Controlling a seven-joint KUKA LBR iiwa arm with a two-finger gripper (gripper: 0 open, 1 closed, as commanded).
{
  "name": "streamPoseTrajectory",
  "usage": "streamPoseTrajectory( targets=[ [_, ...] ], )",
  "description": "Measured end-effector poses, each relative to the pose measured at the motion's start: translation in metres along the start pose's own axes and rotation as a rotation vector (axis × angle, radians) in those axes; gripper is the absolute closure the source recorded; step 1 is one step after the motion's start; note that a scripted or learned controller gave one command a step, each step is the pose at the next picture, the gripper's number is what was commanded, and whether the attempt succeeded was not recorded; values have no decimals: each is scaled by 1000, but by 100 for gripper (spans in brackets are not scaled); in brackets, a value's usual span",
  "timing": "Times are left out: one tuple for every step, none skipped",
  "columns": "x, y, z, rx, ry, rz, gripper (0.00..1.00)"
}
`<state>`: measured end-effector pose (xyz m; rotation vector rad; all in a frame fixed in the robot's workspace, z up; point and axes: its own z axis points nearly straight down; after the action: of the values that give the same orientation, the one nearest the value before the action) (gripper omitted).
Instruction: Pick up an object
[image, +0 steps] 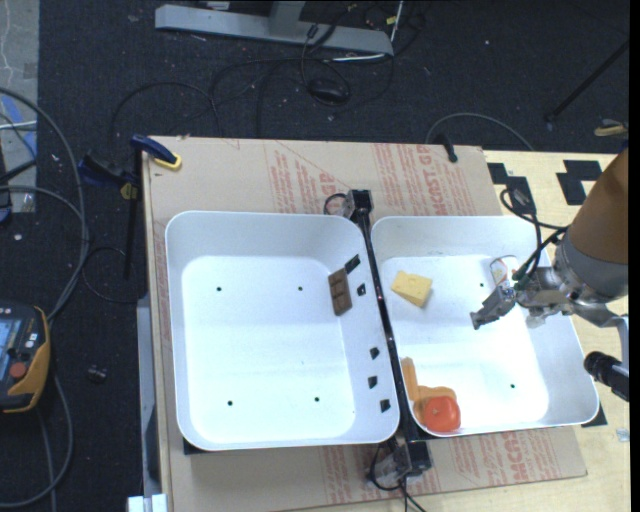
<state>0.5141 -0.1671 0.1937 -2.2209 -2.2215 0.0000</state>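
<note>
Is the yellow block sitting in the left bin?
No, the yellow block lies in the right bin, near its upper left corner, while the left bin holds a brown piece.

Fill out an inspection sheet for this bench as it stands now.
Surface: cardboard-covered bench bearing a left bin and a right bin, side by side.
Job's things: yellow block in the right bin's upper left; red ball and orange piece at its lower-left corner; brown bar on the left bin's right side.
Clutter: blue and yellow clamp at the bench's upper-left corner.
Grippers: gripper over the right bin, right of the yellow block, nothing seen between its fingers.
Cables: black cables on the floor; wires running to the wrist.
Surroundings: dark carpet; orange-edged device at left.
</note>
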Motion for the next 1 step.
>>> streamPoseTrajectory(
  targets=[
    [-21,15,-2,0,-1,1,0]
  ],
)
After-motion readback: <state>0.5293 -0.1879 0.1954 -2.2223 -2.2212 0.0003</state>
